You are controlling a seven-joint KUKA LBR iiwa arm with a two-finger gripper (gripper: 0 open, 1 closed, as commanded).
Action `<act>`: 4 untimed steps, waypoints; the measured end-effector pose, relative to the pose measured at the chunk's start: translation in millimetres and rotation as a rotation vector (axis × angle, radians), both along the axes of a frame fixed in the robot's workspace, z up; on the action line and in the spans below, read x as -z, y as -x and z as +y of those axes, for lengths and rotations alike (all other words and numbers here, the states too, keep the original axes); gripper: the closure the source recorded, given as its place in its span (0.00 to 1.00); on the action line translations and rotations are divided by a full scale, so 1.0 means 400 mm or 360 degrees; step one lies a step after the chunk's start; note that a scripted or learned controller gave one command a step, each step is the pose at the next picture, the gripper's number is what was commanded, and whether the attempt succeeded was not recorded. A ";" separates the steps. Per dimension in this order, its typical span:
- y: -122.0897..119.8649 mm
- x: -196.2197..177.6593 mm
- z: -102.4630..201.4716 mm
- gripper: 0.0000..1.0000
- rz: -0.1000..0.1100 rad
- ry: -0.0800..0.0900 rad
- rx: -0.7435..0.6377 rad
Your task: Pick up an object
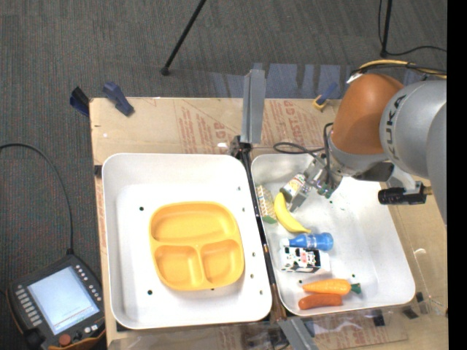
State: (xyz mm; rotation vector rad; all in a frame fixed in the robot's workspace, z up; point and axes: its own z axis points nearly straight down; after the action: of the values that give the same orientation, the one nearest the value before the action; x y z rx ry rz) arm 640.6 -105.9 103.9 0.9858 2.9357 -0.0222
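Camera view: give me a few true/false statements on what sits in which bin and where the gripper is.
1. The yellow divided tray lies in the left bin. True.
2. The banana lies in the left bin. False: it lies in the right bin.
3. The carrot lies near the right bin's front edge. True.
4. The gripper hovers over the yellow divided tray. False: it is over the right bin, by the banana's upper end.
5. The blue bottle stands upright. False: it lies on its side.

The two bins (pixel 182 168) look like smooth, slightly glossy white plastic, and the yellow divided tray (pixel 195 245) like matt plastic. The bench top (pixel 175 126) appears to be printed brown cardboard over rough grey carpet (pixel 87 35).
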 end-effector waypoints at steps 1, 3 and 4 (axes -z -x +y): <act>-0.003 0.002 0.008 0.00 0.0009 -0.0008 0.0226; 0.238 0.043 -0.008 0.00 0.0053 -0.0061 0.0868; 0.237 0.019 -0.012 1.00 0.0053 -0.0064 0.0876</act>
State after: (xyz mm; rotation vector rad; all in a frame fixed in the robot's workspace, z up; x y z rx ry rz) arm 545.8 -110.7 96.4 1.7746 2.5981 0.0016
